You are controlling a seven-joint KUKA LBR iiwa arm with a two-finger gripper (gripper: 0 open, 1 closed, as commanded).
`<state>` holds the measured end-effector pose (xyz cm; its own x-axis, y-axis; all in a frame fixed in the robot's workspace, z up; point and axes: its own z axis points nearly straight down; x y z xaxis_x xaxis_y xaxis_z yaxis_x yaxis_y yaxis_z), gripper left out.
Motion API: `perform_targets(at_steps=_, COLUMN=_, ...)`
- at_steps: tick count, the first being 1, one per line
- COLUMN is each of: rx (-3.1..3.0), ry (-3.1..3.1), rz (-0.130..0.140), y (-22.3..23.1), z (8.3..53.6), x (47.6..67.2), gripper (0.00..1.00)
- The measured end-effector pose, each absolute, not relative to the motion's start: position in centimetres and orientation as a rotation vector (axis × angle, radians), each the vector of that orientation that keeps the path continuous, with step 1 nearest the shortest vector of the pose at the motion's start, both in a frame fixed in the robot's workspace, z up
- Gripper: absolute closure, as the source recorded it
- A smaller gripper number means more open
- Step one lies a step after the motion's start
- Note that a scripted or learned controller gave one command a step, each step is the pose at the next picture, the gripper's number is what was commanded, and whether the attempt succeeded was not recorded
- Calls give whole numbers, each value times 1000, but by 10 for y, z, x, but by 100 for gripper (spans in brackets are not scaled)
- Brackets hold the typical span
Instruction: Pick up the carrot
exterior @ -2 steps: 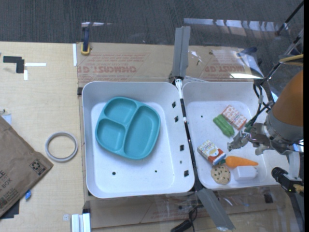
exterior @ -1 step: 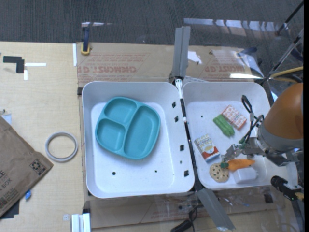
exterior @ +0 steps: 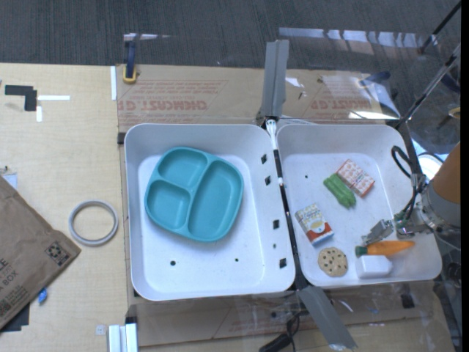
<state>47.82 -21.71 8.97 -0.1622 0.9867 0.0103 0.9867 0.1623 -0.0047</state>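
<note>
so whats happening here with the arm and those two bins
A robot arm reaches in from the right over the right bin. Its gripper sits low beside the carrot, near a white block. A cookie, small carton and green item lie nearby. The left bin holds a teal divided plate.

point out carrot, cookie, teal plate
carrot (exterior: pixel 390 247), camera view, middle of its orange body
cookie (exterior: pixel 333 261), camera view, centre of its top face
teal plate (exterior: pixel 167 215), camera view, lower-left rim

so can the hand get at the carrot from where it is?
Probably yes: the hand sits right at the carrot, nothing lying over it; the white block beside it may crowd the grasp.
</note>
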Motion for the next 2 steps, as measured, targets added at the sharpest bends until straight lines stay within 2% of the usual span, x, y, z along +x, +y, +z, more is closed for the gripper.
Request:
perform_targets(at_steps=1, rx=-1644, ry=-2677, rz=1, y=-222, z=129, x=541, gripper=0)
perform_targets(at_steps=2, rx=-1885, ry=-2509, rz=1, y=-213, z=89, x=500, gripper=0)
